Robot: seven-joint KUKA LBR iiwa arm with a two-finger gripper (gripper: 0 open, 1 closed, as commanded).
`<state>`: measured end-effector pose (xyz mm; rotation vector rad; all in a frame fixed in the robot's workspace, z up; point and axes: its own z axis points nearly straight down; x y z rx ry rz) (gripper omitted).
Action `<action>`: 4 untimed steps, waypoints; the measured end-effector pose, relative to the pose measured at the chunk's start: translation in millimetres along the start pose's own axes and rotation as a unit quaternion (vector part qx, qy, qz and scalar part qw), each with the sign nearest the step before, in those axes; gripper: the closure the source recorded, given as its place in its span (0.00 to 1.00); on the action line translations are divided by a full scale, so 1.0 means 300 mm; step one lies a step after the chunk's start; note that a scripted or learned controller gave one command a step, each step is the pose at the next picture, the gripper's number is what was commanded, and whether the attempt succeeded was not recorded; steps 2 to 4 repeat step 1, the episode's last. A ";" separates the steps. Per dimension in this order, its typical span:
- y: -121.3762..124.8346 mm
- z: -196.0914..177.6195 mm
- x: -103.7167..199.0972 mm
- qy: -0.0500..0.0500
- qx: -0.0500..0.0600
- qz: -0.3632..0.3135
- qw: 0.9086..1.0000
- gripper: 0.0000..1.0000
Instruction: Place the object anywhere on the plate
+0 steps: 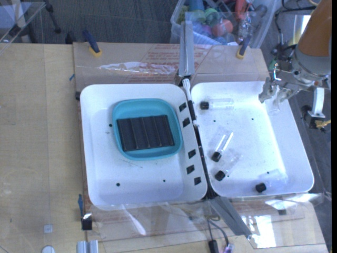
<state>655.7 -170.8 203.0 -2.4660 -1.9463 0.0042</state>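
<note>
Vial [221,145] diagonal (cap [216,156] lower-left)

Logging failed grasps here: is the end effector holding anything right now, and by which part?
Nothing visibly held. The end effector is over the right bin's far right corner, with no vial seen in it; the clear vials lie on the bin floor.

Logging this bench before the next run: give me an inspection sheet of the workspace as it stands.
Surface: two white bins side by side on a wooden bench.
Job's things: teal plate with dark ridged insert in left bin; clear vials with black caps scattered in right bin.
Clutter: nothing seen.
Grippers: gripper over right bin's far right corner, holding nothing visible.
Cables: cables below the bins.
Surroundings: clear tub of coloured objects behind.
</note>
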 end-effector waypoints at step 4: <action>0.000 -0.001 0.000 0.000 0.000 0.000 1.000 0.00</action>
